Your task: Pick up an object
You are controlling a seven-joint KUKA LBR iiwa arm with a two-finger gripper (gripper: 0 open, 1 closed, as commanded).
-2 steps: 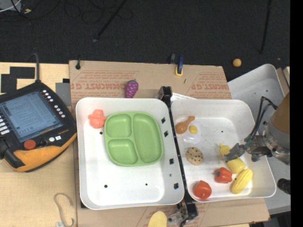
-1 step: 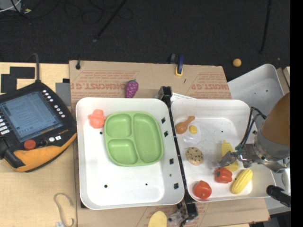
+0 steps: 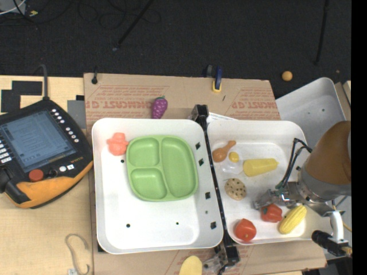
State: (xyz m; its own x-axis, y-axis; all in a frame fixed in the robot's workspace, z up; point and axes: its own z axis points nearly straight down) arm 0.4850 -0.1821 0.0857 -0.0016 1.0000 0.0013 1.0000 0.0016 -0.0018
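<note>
In the camera view you see the gripper [image 3: 274, 201] low in the right bin [image 3: 269, 129] near its front right corner, fingers seemingly pinching a small red toy [image 3: 272, 213], just beside the corn cob [image 3: 292, 219].

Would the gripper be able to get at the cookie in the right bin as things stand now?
Probably yes. The cookie lies flat with bare bin floor around it, and nothing covers it. The gripper sits just to its right, by the small red item. The nearest neighbours, the yellow block and tomato, lie apart from it.
</note>
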